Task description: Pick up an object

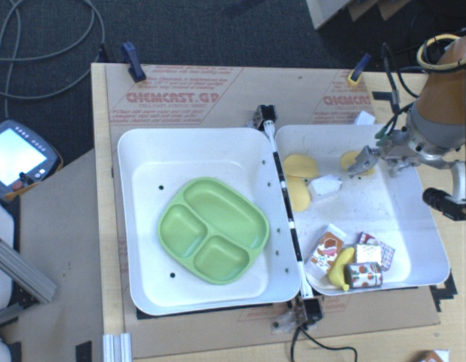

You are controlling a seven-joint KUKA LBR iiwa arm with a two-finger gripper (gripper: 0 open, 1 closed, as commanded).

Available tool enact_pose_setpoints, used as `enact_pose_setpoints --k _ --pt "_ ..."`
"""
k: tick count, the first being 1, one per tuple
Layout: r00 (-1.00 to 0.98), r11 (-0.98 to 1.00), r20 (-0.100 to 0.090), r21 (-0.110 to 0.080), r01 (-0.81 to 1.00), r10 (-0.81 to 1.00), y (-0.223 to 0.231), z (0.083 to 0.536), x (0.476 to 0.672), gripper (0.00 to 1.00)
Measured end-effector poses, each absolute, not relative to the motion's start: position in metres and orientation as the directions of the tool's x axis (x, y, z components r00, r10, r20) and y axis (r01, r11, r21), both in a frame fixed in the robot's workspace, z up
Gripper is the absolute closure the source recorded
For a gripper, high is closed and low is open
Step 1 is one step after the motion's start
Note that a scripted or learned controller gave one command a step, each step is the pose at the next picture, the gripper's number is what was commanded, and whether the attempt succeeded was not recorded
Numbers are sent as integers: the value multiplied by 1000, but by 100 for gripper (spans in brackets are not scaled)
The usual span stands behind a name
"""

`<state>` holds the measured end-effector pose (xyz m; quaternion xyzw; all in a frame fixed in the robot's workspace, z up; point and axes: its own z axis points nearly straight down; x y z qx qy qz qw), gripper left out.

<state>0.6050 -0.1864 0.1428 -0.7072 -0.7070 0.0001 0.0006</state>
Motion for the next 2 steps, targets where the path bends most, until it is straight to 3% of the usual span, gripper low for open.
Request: enact_pose_setpoints --k 1,2 --pt "-1 1 -2 6 1000 1000 -169 87 649 0" --pt "-1 1 -2 3 1000 1000 -182 85 667 0"
